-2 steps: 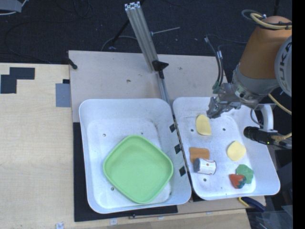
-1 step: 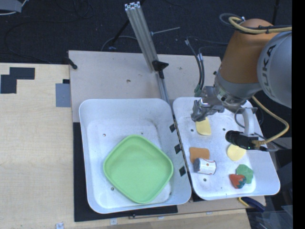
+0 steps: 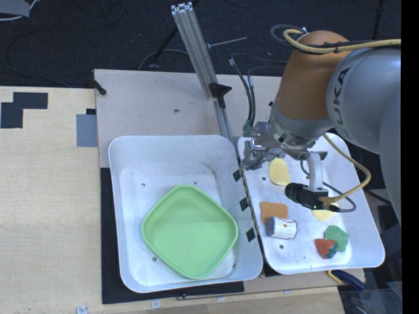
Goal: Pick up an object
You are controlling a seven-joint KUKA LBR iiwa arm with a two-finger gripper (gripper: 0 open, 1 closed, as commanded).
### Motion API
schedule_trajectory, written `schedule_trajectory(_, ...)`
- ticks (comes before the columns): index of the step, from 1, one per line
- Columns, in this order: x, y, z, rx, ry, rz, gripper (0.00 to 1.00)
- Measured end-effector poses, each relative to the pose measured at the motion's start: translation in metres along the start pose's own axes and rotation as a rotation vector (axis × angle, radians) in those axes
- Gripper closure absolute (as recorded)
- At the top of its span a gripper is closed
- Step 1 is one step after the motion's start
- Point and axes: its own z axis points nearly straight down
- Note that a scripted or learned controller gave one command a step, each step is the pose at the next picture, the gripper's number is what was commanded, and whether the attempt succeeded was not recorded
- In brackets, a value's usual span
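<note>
Grey and orange, the arm [image 3: 314, 77] is reaching in from the right and hanging over the far end of the right bin [image 3: 366, 241], and the claw [image 3: 256, 152] is sitting low at that bin's far left corner, right up against the wall it shares with the left bin [image 3: 124, 175]. Whether the claw is apart or together, I cannot tell from up here; its tip is lost in dark metal, and nothing is showing in its grasp. Things to pick up are all lying loose in the right bin: a pale yellow piece [image 3: 279, 171] is lying just beside the claw, towards the bin's middle, an orange block [image 3: 274, 210] is resting nearer the front along the left wall, and a small white cylinder [image 3: 283, 227] is lying on its side just in front of the block, almost touching it. Over by the front right corner a red and green toy [image 3: 331, 242] is sitting on its own, and a brighter yellow scrap [image 3: 323, 214] is peeking out just behind it. In the left bin a green plate [image 3: 190, 231] is filling the front half, lying flat. A metal rail [image 3: 196, 51] is slanting down across the bench [image 3: 150, 103] to the far end of the wall between the bins.
</note>
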Motion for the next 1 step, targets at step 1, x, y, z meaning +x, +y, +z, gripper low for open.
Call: schedule_trajectory(1, 0.0609, 0.0030, 0.0054, 0.000, -0.001, 0.000, 1.00)
